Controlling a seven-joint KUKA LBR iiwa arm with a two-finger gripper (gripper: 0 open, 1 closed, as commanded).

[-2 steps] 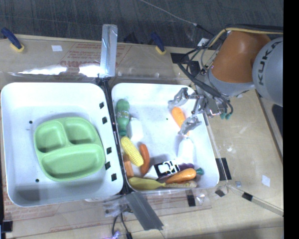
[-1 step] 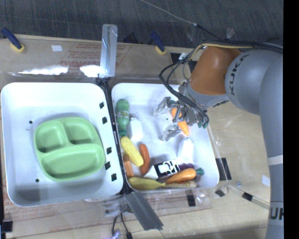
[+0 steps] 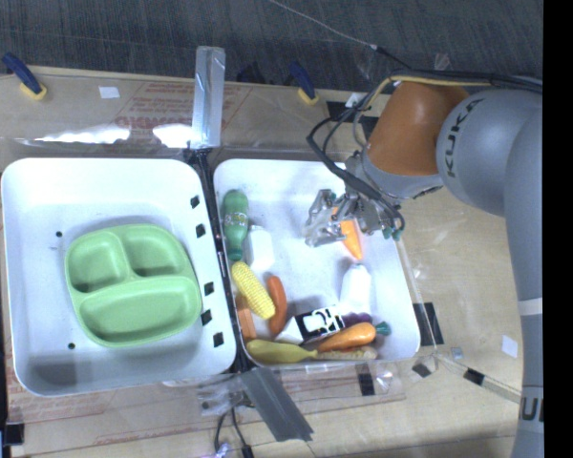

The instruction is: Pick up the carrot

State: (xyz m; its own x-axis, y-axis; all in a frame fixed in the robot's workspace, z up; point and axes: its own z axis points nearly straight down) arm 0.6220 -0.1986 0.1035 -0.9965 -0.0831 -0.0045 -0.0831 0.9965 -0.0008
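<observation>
Gripper hangs over the upper middle of the right bin, and we see an orange carrot between its metal fingers, so it is closed on the carrot. We see the carrot's long axis run from upper left to lower right, with the narrow tip pointing down toward the near right wall of the bin. The grey arm with its orange band comes in from the right, above the far right corner of that bin.

Around the gripper we see bare white floor to the left and above, up to the far wall. Below it a white bottle lies near the right wall. Along the left wall lie a green bottle, a corn cob and an orange-red sausage-like piece. At the near wall lie a yellow banana, a second carrot-like toy and a black and white item, close together.

In the left bin rests a green divided plate, well apart from the gripper. Both bins stand on a cardboard-covered bench; beyond it we see dark carpet.
</observation>
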